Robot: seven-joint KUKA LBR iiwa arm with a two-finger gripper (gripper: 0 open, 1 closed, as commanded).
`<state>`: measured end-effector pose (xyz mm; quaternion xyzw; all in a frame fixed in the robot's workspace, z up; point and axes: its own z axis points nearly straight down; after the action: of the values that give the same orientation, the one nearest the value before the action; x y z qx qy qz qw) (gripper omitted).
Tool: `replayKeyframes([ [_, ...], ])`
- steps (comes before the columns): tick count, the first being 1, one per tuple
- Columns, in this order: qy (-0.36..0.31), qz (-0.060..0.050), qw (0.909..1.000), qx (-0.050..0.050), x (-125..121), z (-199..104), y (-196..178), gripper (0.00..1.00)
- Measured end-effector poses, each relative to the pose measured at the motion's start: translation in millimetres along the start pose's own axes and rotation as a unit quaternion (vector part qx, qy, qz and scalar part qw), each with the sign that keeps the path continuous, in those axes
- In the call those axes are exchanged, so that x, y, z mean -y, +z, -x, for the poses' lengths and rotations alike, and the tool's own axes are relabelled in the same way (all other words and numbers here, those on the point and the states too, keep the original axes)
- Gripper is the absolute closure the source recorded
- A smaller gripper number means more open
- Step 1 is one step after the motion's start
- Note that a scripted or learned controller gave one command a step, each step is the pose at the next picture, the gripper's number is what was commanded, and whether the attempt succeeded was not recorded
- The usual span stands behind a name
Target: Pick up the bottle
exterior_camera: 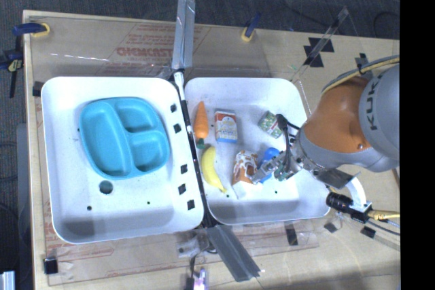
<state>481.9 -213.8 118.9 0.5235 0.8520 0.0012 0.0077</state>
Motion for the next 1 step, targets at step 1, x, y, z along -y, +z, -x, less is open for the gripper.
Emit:
replayKeyframes([
  [1,0.142,-0.007,0.9898,-0.005,-26.8,-6.8,-130.4,1.00],
])
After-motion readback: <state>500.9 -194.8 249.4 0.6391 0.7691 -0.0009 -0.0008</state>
